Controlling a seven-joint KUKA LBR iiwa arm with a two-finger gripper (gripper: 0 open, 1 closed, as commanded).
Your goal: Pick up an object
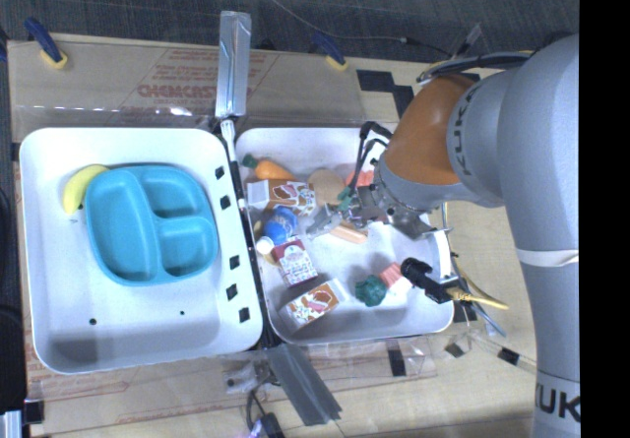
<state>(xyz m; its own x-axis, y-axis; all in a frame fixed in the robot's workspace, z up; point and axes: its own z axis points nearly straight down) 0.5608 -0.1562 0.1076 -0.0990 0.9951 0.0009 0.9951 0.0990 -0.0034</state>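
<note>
My gripper (333, 217) hangs low over the middle of the right bin (295, 143), reaching in from the right. Just below and beside it lies a pale wooden block (347, 233). To its left are a blue bottle-like thing (279, 225) and a small printed box (290, 195). An orange carrot (268, 169) lies at the bin's far left corner, and a beige round thing (325, 180) sits behind the gripper. Nearer the front lie a printed packet (295, 262), another small box (315, 301), a teal lump (371, 290) and a pink piece (394, 275). I see nothing lifted.
The left bin (49, 259) holds a blue divided tray (153, 221) with a yellow banana (79, 187) at its far left edge. A ridge with black clips (236, 259) separates the bins. The grey arm (512, 141) covers the right bin's right side.
</note>
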